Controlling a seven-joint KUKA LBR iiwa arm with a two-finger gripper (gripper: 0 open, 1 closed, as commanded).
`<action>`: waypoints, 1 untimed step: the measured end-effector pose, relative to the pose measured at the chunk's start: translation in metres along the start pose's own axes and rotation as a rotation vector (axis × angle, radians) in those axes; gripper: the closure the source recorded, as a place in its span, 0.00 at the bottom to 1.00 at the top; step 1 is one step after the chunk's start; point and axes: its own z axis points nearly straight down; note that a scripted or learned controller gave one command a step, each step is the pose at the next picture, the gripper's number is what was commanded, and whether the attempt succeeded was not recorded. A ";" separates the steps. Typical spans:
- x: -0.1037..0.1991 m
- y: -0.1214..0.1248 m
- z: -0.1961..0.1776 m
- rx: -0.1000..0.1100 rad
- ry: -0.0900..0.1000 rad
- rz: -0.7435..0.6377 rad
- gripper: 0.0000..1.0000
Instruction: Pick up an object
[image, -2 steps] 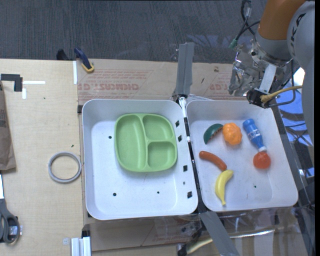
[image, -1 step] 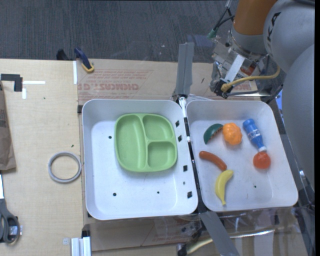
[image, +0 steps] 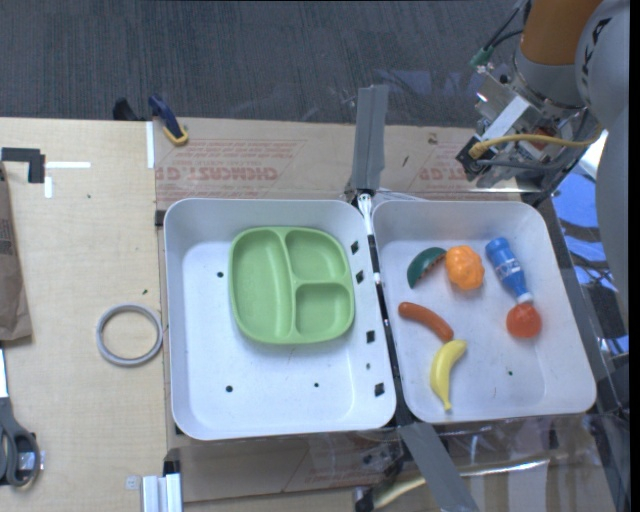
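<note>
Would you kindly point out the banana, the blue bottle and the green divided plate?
banana (image: 447, 372): camera view, middle of its curve.
blue bottle (image: 506, 268): camera view, its label.
green divided plate (image: 258, 285): camera view, largest compartment's floor.

One fixed camera looks down (slanted) on both white bins (image: 178, 330).

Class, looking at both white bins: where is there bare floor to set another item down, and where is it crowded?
Left bin: bare floor in front of the green divided plate. Right bin: bare near corner beyond the banana. Crowded among sausage, orange, blue bottle.
</note>
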 end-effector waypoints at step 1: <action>0.013 -0.044 0.001 0.001 0.000 0.235 1.00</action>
